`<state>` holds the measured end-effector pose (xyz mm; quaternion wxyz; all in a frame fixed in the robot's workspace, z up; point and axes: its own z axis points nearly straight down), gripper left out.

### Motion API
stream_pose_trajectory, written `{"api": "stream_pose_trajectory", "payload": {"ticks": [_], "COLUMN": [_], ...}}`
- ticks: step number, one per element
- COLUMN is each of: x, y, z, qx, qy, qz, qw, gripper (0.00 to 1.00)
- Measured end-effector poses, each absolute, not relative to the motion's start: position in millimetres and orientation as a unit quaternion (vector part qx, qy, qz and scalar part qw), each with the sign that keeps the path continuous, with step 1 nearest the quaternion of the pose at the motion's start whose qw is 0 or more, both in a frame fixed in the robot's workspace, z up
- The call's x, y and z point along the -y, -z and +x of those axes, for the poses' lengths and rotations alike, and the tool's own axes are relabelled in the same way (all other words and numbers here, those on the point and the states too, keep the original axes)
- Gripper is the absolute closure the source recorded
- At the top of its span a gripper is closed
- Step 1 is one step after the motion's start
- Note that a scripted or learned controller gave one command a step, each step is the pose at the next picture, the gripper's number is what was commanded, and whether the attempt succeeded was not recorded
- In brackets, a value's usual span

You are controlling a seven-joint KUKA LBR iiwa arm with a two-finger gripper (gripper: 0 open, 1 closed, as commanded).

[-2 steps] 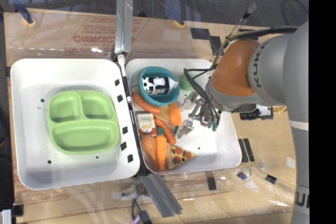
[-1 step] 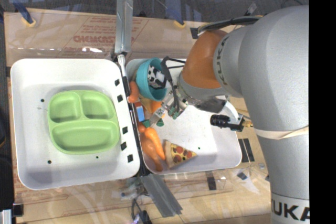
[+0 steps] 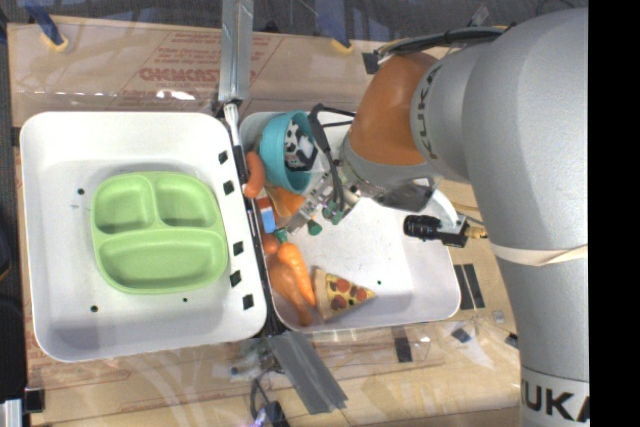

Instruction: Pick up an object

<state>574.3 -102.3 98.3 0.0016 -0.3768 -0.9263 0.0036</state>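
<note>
Camera view: carrot [image 3: 291, 276] lengthwise up-down

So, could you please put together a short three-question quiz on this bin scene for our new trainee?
1. True or false: the green divided plate lies in the same bin as the pizza slice.
2. Multiple choice: which bin is the gripper over? A) the left bin B) the right bin C) neither
3. Fill in: the teal bowl lies near the right bin's ____ left corner (far or near).

Key
1. False: the plate sits alone in the left bin.
2. B
3. far
</note>
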Motion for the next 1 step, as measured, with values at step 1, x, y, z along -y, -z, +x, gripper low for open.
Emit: {"api": "stream_pose_trajectory", "payload": {"ticks": [1], "x": [50.4], "y": [-191.1], "z": [549.5], "qx": [0.845], "qy": [-0.0001], "qz": [-0.535], "qw": [0.0], "gripper": [1.0]}}
